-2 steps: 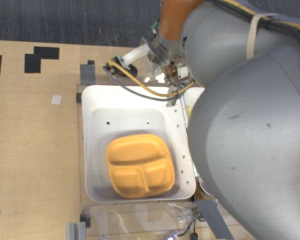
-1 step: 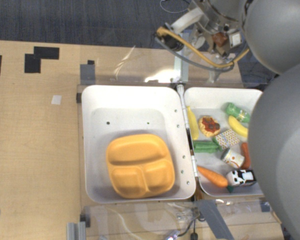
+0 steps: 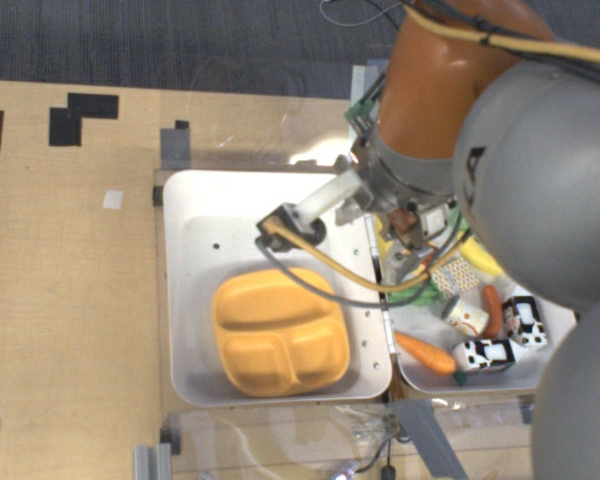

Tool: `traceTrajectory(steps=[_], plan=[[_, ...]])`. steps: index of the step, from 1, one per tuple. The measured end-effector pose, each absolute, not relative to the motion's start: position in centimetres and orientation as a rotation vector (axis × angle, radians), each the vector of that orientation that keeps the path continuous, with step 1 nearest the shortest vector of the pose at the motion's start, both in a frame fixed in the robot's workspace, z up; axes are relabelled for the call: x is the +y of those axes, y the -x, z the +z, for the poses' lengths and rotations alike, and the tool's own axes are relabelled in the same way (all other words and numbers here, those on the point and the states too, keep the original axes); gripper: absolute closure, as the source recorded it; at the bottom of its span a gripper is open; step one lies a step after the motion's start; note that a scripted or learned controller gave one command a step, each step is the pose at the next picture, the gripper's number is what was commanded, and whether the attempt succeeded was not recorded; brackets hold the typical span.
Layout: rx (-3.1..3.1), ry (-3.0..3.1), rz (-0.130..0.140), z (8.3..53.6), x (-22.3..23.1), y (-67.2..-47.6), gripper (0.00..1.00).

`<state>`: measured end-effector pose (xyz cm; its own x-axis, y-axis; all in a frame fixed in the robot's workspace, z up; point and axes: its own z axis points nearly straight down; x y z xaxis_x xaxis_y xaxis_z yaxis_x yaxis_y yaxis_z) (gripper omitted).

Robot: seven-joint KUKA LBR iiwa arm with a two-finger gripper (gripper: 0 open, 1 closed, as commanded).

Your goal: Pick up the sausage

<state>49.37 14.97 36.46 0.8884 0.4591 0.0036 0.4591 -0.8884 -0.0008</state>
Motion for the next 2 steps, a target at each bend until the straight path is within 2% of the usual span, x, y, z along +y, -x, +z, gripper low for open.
traceTrajectory(steps=[1, 2], plan=[[-0.618, 3.079, 0.001, 25.4, 10.3, -48.7, 0.0], [-0.991, 2.979, 0.006, 16.5, 18.6, -52.5, 0.0]])
